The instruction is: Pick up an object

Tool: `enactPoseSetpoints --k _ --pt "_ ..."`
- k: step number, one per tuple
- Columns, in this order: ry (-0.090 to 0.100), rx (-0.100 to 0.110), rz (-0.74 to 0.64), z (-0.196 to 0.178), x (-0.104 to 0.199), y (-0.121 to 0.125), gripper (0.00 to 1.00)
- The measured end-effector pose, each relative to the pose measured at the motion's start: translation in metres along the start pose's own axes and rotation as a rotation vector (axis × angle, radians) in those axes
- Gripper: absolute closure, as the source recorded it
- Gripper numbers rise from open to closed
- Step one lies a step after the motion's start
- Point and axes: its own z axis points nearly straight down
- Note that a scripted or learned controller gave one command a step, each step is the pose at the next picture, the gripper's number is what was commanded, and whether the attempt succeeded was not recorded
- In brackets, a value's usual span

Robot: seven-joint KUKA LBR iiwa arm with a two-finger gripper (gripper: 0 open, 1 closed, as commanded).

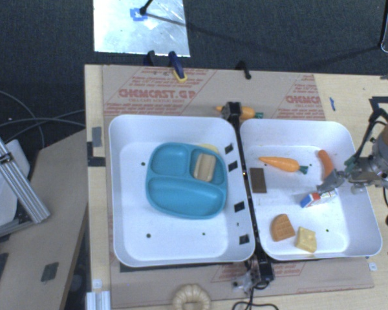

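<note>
Reaching for: the small red, white and blue object, judged from where the gripper sits, touching or just above that object's upper right end.
Step in hand: the approach or the close of a grasp. Nothing is seen lifted, so the pick is not yet done.
Grip state: cannot tell whether it is apart or together. The tip is a small grey shape, and nothing is clearly held in it.
Target place: in the right bin, near its right edge, about halfway between the far and near edges, lying flat and slanted.
Neighbours in the right bin: an orange sausage-shaped piece just beyond the gripper towards the far edge; a carrot nearer the middle; a brown block by the left edge; a tan biscuit-like piece and a yellow wedge towards the near edge.
Left bin: a blue divided plate with a tan piece in its far right compartment, well apart from the arm.
Next move calls for: centring over the slanted object, aligning with its narrow width, closing firmly, then rising straight up.
Risk: the object is small and low, so the tip could nudge it aside or close on nothing.
</note>
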Motion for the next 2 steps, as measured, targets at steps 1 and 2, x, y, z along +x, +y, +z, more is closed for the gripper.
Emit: enactPoseSetpoints --k 1,2 --pt "-0.003 -0.011 -0.003 -0.005 0.0 0.003 0.0" --pt "-0.001 -0.008 -0.004 0.045 0.009 0.009 0.0"
